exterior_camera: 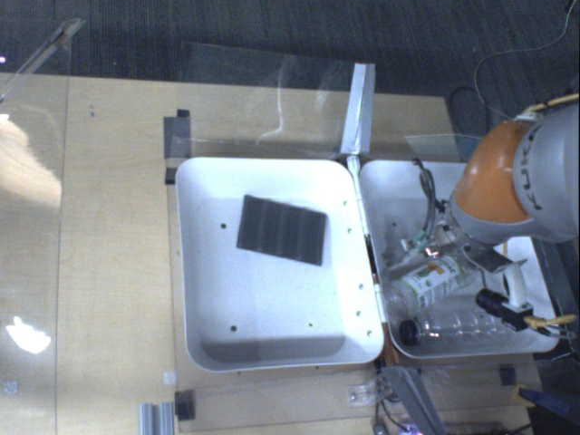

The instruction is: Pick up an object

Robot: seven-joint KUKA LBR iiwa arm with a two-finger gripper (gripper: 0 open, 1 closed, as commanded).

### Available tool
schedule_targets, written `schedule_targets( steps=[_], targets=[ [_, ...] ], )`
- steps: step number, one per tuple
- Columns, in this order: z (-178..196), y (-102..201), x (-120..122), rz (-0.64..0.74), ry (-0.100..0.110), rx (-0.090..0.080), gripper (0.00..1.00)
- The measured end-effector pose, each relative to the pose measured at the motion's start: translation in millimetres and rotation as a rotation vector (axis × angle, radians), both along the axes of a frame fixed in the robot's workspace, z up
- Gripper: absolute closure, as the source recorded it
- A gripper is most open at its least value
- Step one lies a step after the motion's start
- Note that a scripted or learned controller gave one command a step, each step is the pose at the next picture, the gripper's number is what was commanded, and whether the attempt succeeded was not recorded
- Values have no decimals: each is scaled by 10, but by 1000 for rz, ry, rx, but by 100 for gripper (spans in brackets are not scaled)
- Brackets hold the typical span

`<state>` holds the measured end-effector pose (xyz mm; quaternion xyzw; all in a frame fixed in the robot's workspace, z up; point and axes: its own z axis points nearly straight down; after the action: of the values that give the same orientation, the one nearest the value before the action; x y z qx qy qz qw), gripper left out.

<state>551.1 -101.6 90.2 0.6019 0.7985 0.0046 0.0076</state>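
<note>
- The pale wooden surface (100, 270) carries two shallow white bins side by side, with a sheet of clear plastic standing along the far and left edges, probably as a guard.
- The left white bin (208, 333) holds a single flat, dark grey ribbed rectangle (282, 229), lying slightly turned in the far half of the bin, well apart from every wall. It lies flat and low, so I judge it would be hard for two fingers to get under.
- A thin metal strip (358, 107) rises from the seam between the bins, marking the divide.
- The right white bin (385, 184) holds the clutter: a clear plastic bottle with a white and green label (435, 281) lies on its side near the middle, and a second clear plastic bottle with a dark cap (444, 326) lies along the near wall, just beside the first.
- The grey arm with its orange band (489, 184) reaches down over this bin, likely because the pickable things are here.
- The gripper (433, 247) sits low at the labelled bottle's far end, touching or nearly so; the spot is cluttered and blurred, so I cannot tell how far the fingers are spread or whether they have hold of anything.
</note>
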Motion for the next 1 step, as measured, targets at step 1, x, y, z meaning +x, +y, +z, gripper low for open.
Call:
schedule_targets(
  steps=[1],
  targets=[
    [129, 6, 28, 4, -8, -1, 100]
  ],
)
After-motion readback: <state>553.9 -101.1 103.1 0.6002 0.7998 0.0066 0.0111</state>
